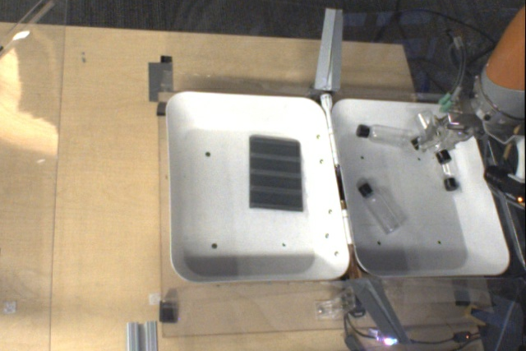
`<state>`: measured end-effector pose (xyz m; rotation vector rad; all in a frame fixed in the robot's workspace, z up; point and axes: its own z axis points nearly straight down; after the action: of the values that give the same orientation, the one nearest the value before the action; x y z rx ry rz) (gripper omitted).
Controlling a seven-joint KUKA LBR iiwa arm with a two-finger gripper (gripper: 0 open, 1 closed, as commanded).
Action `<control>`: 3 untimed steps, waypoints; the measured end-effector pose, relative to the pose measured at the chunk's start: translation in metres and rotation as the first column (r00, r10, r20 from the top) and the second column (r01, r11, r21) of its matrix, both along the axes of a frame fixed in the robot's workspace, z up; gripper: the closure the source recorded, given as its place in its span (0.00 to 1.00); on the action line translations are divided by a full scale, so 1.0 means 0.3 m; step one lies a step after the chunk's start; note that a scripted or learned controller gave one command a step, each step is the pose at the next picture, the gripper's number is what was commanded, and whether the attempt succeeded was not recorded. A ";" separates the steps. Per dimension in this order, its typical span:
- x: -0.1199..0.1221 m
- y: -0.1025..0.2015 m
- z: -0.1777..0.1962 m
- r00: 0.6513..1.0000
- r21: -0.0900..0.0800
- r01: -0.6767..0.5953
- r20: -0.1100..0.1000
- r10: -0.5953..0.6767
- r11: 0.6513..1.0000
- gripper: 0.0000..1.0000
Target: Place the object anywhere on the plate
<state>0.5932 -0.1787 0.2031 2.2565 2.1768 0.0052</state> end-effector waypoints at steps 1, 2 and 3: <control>0.258 0.205 0.120 0.999 0.001 -0.054 0.001 0.054 0.999 1.00; 0.256 0.424 -0.032 0.992 0.002 -0.124 -0.002 0.124 0.992 1.00; 0.254 0.761 -0.058 1.000 0.004 -0.010 -0.002 0.010 1.000 1.00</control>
<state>0.6694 0.0494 0.1857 2.2483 2.1912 0.0068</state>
